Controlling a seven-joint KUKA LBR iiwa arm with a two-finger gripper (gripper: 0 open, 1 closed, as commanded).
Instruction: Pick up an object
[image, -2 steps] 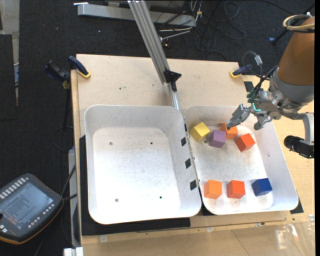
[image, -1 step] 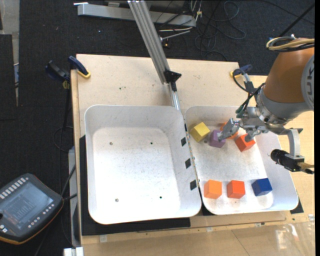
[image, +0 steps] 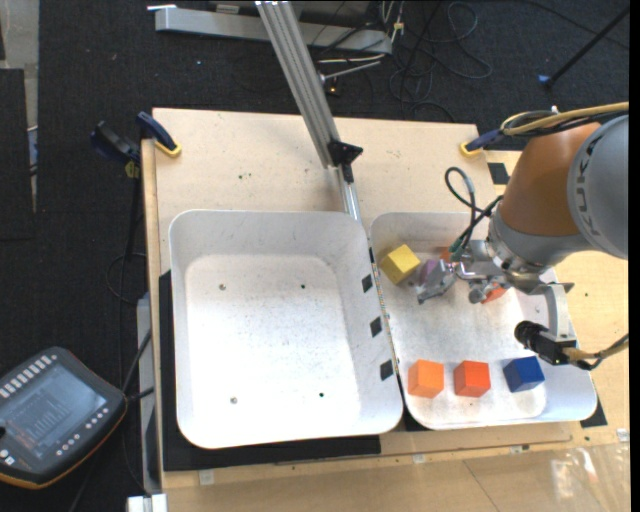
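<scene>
Just beside yellow cube (image: 400, 264): hand (image: 436, 283).

high slanted view over bins (image: 190, 300)

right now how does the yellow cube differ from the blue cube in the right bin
The yellow cube sits near the far left corner of the right bin, while the blue cube sits along its near edge toward the right. The yellow cube stands alone beside the gripper; the blue cube ends a row with two orange cubes. They differ in colour. Both look similar in size and rest on the bin floor.
</scene>
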